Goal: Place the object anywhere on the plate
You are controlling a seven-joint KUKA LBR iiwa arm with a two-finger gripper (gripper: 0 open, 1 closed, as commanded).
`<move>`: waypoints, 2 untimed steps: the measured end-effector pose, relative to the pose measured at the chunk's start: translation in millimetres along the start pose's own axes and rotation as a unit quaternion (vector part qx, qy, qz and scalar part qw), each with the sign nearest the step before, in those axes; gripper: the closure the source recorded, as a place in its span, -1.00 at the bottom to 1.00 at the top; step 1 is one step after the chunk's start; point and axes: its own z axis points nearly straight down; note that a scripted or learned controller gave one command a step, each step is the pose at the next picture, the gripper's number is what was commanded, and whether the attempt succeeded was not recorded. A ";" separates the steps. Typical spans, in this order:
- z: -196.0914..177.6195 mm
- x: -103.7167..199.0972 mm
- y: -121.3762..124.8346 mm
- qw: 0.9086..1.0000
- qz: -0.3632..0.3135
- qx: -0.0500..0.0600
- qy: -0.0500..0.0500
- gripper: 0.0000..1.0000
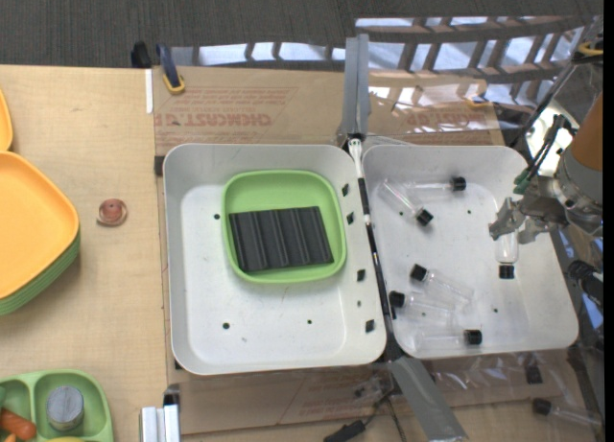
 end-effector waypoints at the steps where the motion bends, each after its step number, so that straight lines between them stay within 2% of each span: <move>1: 9.4 -5.6 -49.7 0.999 -0.041 0.000 0.000 1.00; 2: 3.6 -6.2 -50.0 0.997 -0.083 -0.001 0.000 1.00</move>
